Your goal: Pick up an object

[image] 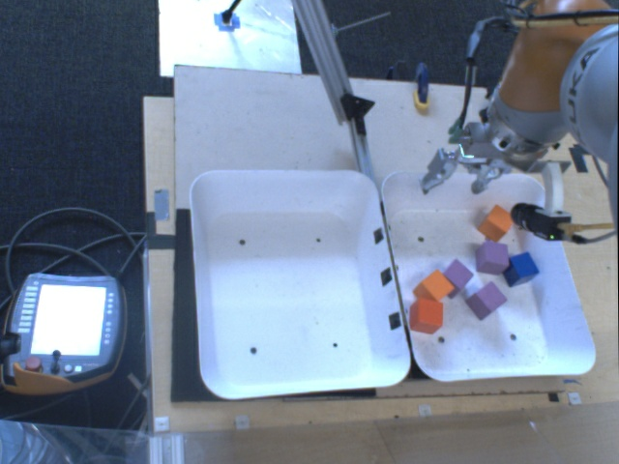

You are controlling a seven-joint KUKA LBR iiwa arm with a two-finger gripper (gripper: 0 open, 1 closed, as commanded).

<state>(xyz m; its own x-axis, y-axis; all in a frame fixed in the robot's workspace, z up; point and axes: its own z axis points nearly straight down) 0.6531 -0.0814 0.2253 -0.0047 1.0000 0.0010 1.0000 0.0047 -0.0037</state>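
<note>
Blocks cluster in right bin (571, 341): orange block (495, 222) nearest the bin's far wall, purple block (491, 257) and blue block (520, 268) just below it, red block (427, 315) by the bin's left wall. Gripper (462, 174) hovers over the bin's far rim, fingers spread, gripping nothing. No legible writing.

seven small cubes (471, 275), orange, purple and blue, clustered in right bin (571, 346).

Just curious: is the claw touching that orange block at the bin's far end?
Apart. The camera view shows bare white bin floor between the gripper and the orange block.
</note>
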